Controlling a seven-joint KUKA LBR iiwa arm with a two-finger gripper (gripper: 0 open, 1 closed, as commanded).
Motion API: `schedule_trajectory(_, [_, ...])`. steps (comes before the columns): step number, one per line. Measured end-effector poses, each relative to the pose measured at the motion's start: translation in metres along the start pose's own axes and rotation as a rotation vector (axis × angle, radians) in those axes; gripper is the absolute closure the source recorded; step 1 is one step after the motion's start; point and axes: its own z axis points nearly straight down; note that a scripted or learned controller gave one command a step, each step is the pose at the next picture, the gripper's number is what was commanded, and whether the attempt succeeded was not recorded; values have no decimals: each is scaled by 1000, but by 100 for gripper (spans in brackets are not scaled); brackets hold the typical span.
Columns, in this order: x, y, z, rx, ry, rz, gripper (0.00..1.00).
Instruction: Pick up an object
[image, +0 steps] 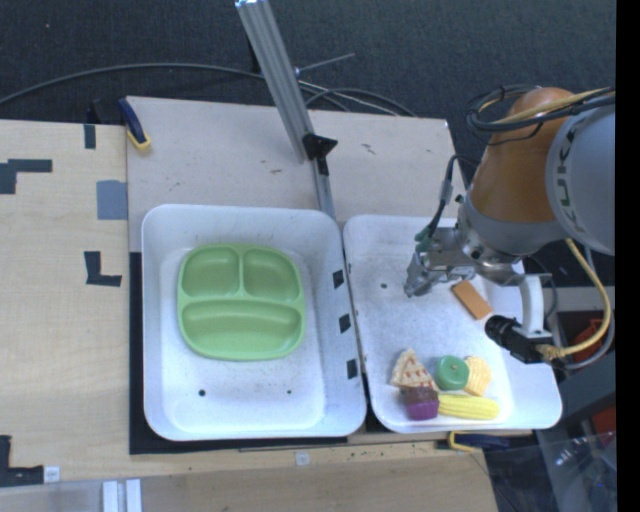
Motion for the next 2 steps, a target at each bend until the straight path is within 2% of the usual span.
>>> schedule_trajectory(1, [52,-2,9,2,-1,1,100])
schedule_trajectory(2, [103,15,7,1,-1,0,100])
